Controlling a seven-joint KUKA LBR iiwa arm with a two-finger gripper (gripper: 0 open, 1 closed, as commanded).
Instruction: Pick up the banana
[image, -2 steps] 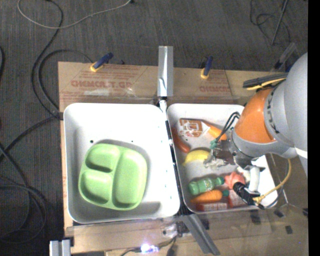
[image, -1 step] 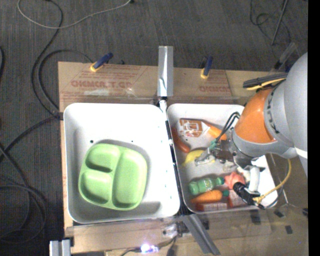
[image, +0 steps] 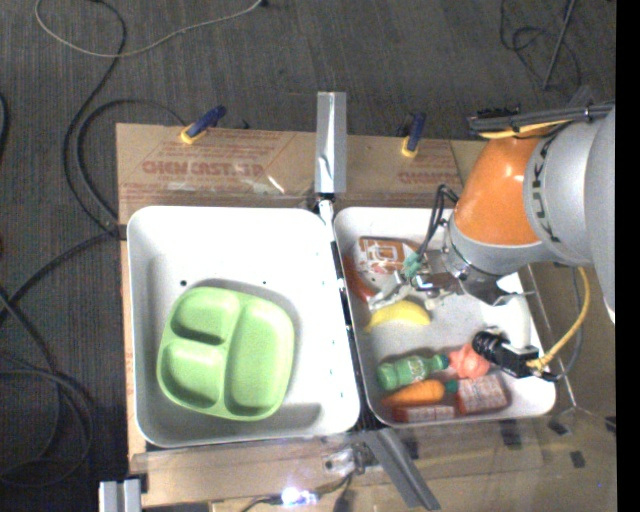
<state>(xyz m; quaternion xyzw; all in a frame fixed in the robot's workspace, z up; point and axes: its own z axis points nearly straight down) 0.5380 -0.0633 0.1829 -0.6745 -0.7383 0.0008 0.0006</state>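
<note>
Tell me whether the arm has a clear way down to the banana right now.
Probably yes. The banana lies in the right bin with its top uncovered, and the tool hangs just above its upper edge. The green bottle lies apart, below it.

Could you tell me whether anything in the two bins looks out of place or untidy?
Nothing looks spilled or damaged. The right white bin is crowded: yellow banana, green bottle and orange carrot lie jumbled close together. The green divided plate sits slightly askew in the left white bin.
</note>
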